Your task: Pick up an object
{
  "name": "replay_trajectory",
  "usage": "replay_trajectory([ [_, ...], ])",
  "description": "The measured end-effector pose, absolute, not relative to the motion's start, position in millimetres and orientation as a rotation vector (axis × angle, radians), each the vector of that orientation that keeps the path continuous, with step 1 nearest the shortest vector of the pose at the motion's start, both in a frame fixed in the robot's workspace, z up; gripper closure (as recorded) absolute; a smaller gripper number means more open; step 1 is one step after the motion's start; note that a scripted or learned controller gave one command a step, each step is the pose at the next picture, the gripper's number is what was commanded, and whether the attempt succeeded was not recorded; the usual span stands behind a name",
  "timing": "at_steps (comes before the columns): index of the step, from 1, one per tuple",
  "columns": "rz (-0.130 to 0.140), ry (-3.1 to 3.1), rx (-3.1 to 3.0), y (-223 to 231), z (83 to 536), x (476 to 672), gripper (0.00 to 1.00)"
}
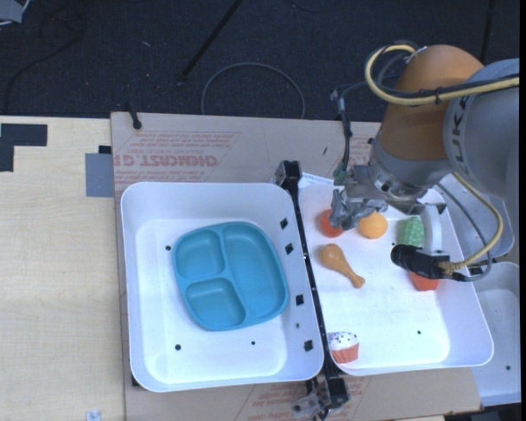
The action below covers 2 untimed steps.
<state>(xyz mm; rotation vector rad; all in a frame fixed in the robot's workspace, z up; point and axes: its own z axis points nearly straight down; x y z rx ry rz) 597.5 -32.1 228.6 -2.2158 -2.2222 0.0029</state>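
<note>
My gripper (340, 212) hangs low over the far left part of the right bin (394, 340). Directly under it lies a small red object (330, 228), partly covered by the gripper. An orange ball (373, 226) rests just to the right of the gripper. A tan toy drumstick (342, 264) lies a little nearer the camera. A green object (411, 231) sits further right, with a red-orange object (425, 280) half hidden under a black cable fitting. A small cupcake (344, 346) stands at the bin's near left corner.
The left bin (149, 331) holds a blue divided plate (229, 274). A black divider (300, 253) runs between the two bins. The arm's grey and orange body (438, 103) looms over the right bin's far right side.
</note>
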Motion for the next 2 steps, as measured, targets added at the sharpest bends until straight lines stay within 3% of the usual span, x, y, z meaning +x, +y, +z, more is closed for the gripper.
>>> replay_trajectory([
  [1, 0.004, -2.222, -2.215, 16.4, 225.6, 590.7, 1.0],
  [2, 0.003, -2.223, -2.216, 74.7, 217.3, 597.2, 1.0],
])
